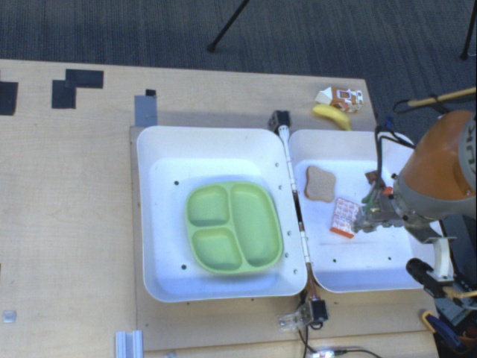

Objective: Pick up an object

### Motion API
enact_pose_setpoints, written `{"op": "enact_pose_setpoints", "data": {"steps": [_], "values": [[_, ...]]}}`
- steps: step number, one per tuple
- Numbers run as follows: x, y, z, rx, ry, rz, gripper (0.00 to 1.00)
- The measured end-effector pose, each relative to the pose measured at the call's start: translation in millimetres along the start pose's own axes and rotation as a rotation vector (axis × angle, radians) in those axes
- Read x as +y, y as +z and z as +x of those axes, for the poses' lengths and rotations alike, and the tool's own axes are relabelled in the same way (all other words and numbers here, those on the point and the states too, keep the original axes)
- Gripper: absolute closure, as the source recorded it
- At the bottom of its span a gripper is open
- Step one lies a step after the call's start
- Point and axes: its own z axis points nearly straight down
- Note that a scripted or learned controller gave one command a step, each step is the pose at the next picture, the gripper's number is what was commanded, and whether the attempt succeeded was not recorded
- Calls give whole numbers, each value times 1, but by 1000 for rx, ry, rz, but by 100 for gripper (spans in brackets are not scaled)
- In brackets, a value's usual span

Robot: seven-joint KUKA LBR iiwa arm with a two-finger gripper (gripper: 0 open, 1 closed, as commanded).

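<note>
Hovering in right bin (350, 274): gripper (365, 221) just right of red-and-white packet (343, 217), touching its edge; packet's long axis runs near-far

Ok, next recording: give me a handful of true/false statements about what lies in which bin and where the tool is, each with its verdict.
1. The green divided tray lies in the left bin. True.
2. The slice of bread lies in the left bin. False: it lies in the right bin.
3. The tool is low over the right bin, next to the small red and white packet. True.
4. The banana lies inside the right bin. False: it lies on the bench beyond the bin's far rim, beside a small carton.
5. The green tray has three compartments. True.
</note>
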Motion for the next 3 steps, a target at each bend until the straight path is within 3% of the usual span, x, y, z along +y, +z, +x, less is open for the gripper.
{"op": "enact_pose_setpoints", "data": {"steps": [1, 2, 3], "values": [[0, 0, 0, 0, 1, 0, 0], [-10, 51, 22, -3, 11, 15, 0], [-7, 40, 22, -3, 9, 10, 100]]}}
